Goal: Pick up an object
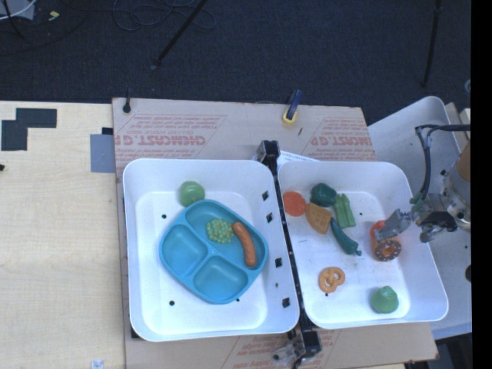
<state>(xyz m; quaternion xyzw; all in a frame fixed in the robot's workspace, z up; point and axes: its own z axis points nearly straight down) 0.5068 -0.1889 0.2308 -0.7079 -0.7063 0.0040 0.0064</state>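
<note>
Camera view, slanted down on bench with two shallow white bins side by side.

Left bin (146,206): blue divided plate (211,252), tilted diamond-wise, bearing a green bumpy cluster (220,231) in upper compartment and an orange sausage (245,243) lying across right edge compartment. Round green item (191,193) just beside plate's upper corner, on bin floor.

Right bin (415,206): orange round piece (294,203) near left wall; dark green leafy piece (323,194) beside it; orange wedge (319,218) below; light green ridged piece (344,210) touching a dark green long piece (344,238). Pretzel (331,279) toward front. Green lump (384,299) in front right corner. Red and brown doughnut-like item (386,246) near right wall.

Gripper (393,226) at right bin's right side, reaching in from right, directly above and touching doughnut-like item. Finger state: cannot tell; metal parts blurred against item.
</note>
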